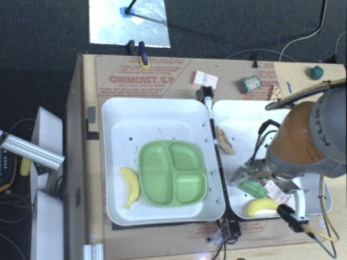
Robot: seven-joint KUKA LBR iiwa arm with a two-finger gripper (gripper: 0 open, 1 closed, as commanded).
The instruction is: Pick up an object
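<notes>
Reaching in from the right edge of the frame, the arm (303,140) hangs low over the right bin (238,118), its hand (250,172) just above a green packet (252,188) beside a yellow banana (261,206) at lower right, likely because that cluster offers the nearest pick. Whether the hand is open or closed, I cannot tell. Left bin (116,112): green divided plate (172,172), second banana (130,186).

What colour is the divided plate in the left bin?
Light green, seen clearly in the camera view: the plate.
</notes>
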